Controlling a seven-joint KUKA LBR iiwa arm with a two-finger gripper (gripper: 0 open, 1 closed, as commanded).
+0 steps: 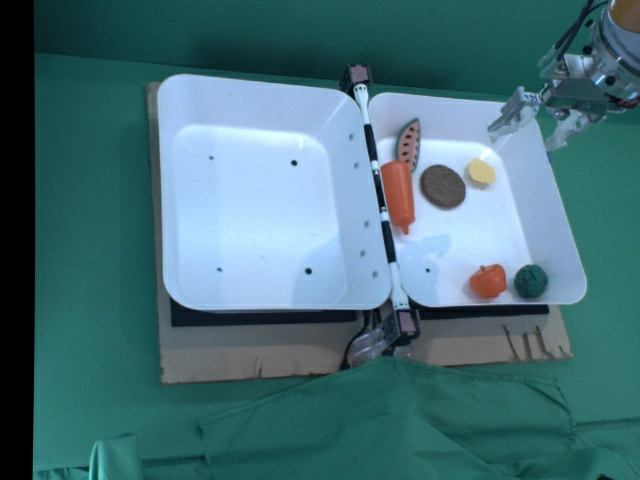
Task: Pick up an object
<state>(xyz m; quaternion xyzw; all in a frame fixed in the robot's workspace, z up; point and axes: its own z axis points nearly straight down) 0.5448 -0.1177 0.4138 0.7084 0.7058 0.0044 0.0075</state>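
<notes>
Two-finger gripper [532, 120] hung open, holding nothing, above the right white bin [560, 230]; small yellow plastic piece [482, 172] judged light, rigid, graspable across its width.

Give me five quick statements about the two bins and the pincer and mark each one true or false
1. The orange carrot lies in the right bin, near the divider. True.
2. The brown round cookie sits in the left bin. False: it is in the right bin, beside the carrot.
3. The pincer hovers over the right bin's far right corner, holding nothing. True.
4. The green ball lies beside the watermelon slice. False: it lies beside the orange pepper at the near edge.
5. The yellow piece lies right of the cookie. True.
</notes>
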